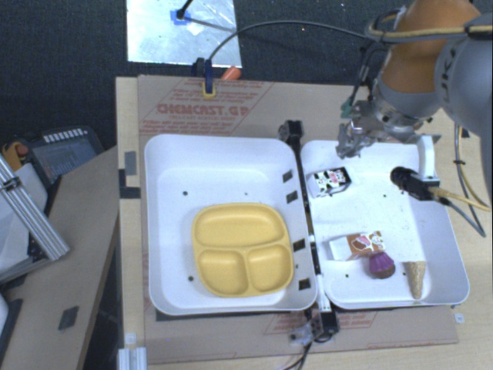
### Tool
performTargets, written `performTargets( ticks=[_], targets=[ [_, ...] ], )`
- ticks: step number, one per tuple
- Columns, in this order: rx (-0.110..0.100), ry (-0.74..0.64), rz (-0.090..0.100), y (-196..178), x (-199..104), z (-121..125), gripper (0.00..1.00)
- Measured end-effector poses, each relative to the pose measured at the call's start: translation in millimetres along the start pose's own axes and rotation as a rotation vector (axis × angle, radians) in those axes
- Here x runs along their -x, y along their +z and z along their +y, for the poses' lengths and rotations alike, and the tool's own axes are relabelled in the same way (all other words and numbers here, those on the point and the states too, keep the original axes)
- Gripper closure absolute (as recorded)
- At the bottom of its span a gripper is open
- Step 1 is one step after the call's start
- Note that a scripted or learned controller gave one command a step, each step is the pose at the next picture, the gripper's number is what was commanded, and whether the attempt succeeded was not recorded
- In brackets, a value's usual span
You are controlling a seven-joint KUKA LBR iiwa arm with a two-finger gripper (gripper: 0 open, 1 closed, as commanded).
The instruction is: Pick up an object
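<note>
Free room and obstacles in my two bins.
My claw (350, 141) hangs over the right bin (447, 230), whose middle floor lies bare; a patterned card (330, 180), packet (364, 243), purple toy (380, 265) and cone (416, 277) crowd its edges. A yellow tray (242, 248) covers much of the left bin (166, 206).

You can't tell how the gripper (350, 141) stands; it's a dark blur over the right bin's (443, 230) far edge. The arm (454, 45) runs off the right edge. The print on the small card (330, 180) and on the packet (365, 243) is too small to read.
</note>
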State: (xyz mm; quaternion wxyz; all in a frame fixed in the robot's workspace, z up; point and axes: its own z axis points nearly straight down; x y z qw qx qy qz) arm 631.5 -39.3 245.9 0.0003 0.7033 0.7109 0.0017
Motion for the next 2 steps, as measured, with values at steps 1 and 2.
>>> performTargets(
  ticks=[1, 2],
  targets=[
    [-0.002, 0.002, -0.001, 12.6, -57.9, -1.4, 1.00],
    [-0.001, 0.000, 0.000, 5.3, -116.1, -3.3, 1.00]
  ],
)
